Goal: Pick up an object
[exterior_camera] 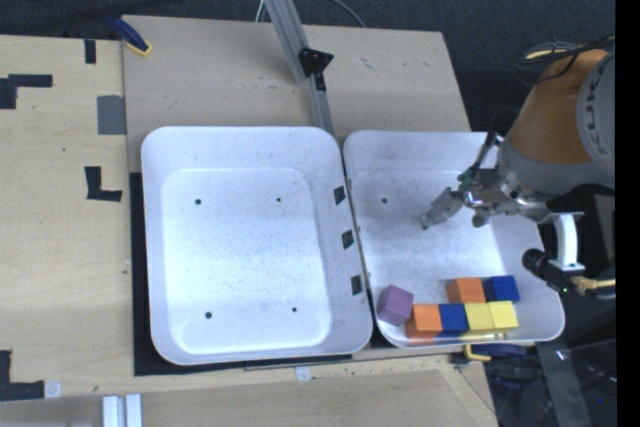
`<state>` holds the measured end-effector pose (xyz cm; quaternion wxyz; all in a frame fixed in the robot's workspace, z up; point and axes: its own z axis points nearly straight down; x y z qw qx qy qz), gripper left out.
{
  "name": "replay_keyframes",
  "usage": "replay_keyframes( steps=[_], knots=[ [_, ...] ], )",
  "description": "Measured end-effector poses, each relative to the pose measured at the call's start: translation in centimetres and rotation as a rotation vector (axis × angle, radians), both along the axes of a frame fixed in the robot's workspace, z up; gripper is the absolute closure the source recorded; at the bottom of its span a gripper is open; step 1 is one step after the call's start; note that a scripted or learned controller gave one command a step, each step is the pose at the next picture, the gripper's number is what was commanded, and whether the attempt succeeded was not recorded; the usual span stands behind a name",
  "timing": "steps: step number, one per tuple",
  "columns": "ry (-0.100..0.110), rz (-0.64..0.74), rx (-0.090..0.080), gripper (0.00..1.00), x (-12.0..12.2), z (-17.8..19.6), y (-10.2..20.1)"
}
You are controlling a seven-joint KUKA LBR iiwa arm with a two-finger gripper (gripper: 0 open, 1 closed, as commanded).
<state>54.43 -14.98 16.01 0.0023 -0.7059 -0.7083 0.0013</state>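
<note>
Camera view has the gripper point(452, 205) hovering mid-right bin point(400, 165), fingers slightly spread, nothing between them. The blocks point(470, 307) sit below it in the frame, huddled at the bin's lower rim: purple one point(397, 302) at the left end, then orange, blue and yellow. Their row runs left to right, barely tilted. I'd say the next move is down-frame, towards that cluster.
</note>
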Motion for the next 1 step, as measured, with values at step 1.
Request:
replay_keyframes(
  steps=[1],
  knots=[
    [0.007,0.001,0.004,0.00,-4.22,-6.32,6.34]
  ],
)
